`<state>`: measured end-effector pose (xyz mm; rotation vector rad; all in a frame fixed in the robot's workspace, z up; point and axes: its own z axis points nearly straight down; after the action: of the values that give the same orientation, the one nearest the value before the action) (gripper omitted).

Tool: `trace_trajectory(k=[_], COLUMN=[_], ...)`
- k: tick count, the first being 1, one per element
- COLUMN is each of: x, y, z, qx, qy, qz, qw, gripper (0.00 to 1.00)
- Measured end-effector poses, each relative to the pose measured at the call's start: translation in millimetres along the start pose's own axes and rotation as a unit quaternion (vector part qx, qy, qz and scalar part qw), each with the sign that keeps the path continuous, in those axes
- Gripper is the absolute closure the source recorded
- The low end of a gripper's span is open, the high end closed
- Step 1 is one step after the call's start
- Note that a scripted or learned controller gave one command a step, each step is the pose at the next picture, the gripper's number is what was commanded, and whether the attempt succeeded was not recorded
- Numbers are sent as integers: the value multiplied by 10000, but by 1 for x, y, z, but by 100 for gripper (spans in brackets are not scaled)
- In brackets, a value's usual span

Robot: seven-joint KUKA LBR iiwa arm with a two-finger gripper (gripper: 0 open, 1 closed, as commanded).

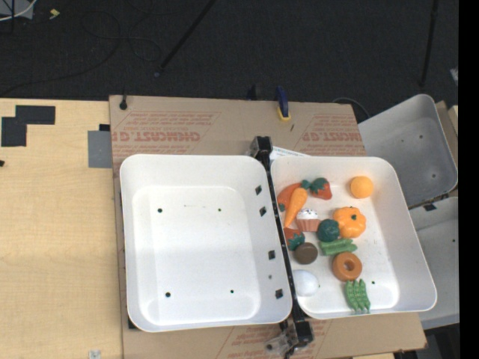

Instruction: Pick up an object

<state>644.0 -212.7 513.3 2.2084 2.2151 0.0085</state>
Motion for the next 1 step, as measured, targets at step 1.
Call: trace_trajectory(k=[1], x=[1], y=[0], z=[10], qx=[83], qy=[30], qz=[-5], qw=[10000], gripper=[0])
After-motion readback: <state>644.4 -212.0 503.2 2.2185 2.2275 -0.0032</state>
